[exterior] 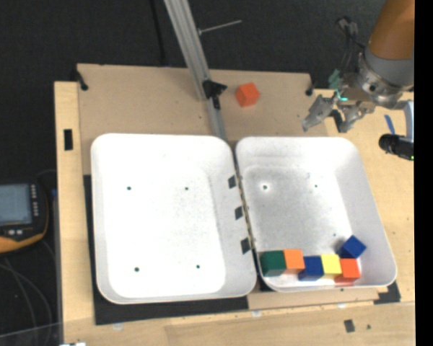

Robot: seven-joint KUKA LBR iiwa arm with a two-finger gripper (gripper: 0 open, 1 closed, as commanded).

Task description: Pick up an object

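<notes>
Several small cubes lie in a row along the near edge of the right bin (361, 166): a green cube (273, 262), an orange cube (294, 259), a blue cube (312, 267), a yellow cube (331, 264), a red-orange cube (350, 268) and a dark blue cube (353, 246) just behind them. Another orange cube (247, 94) rests on the bench behind the bins. My gripper (330, 120) hangs above the far right corner of the right bin, open, with nothing between its fingers.
The left bin (101, 193) stands beside the right one. A slanted metal pole (191, 45) rises from the gap behind the bins. A handheld device (11, 211) lies off the bench at the left.
</notes>
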